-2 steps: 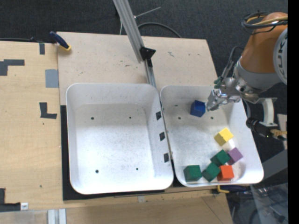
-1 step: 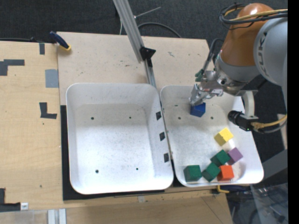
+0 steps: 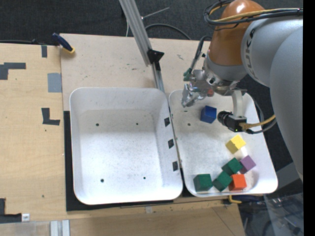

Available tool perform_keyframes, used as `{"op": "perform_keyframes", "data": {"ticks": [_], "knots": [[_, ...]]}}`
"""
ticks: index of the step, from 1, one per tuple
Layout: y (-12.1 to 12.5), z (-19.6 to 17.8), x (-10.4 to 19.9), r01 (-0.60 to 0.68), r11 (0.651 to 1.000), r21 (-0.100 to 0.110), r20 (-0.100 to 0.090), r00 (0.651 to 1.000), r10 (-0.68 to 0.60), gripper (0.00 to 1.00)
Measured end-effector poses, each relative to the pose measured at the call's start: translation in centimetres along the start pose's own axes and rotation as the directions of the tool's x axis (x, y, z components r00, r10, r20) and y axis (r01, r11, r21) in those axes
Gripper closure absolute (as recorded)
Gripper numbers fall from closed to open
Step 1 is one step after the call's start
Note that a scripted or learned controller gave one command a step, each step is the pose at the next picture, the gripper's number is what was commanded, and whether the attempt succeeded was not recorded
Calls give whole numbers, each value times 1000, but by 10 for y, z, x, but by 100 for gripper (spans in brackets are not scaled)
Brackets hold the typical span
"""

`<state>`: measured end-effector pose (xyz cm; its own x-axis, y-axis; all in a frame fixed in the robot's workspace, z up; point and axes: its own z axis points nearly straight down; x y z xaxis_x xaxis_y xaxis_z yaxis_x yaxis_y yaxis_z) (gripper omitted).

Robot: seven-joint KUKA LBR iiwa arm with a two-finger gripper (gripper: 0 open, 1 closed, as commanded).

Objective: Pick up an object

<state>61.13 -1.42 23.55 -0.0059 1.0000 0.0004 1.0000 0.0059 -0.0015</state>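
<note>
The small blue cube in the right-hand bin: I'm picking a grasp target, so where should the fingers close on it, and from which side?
Probably from straight above, closing on two opposite side faces of the small blue cube. It sits flat and alone on the floor of the right white bin, apart from the other blocks, so the fingers have room all round. The gripper is just to its left in the camera view.
</note>
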Motion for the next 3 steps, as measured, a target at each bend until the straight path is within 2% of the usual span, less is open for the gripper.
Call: {"op": "perform_keyframes", "data": {"ticks": [2, 3], "knots": [[40, 15, 86, -1, 1000, -1, 0, 1000, 1, 100], [55, 6, 111, -2, 1000, -2, 0, 1000, 2, 100]]}}
